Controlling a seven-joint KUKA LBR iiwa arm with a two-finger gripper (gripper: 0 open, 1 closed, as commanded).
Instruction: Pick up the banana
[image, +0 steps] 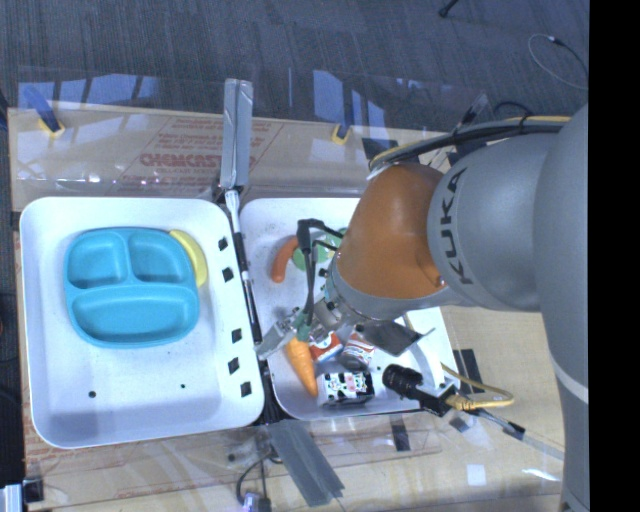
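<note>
The yellow banana (193, 256) lies in the left bin (60, 400), curved along the right edge of a blue divided plate (130, 285). My gripper (305, 328) hangs low over the right bin (262, 225), near its left wall, well to the right of the banana and across the divider between the bins. It sits just above an orange carrot (302, 366). The arm's orange band and grey body hide much of the right bin.
The right bin also holds a second carrot (284, 259), a green item (300, 256), a red and white pack (326, 348) and a black and white box (345, 386). A black-clipped divider (238, 300) runs between the bins.
</note>
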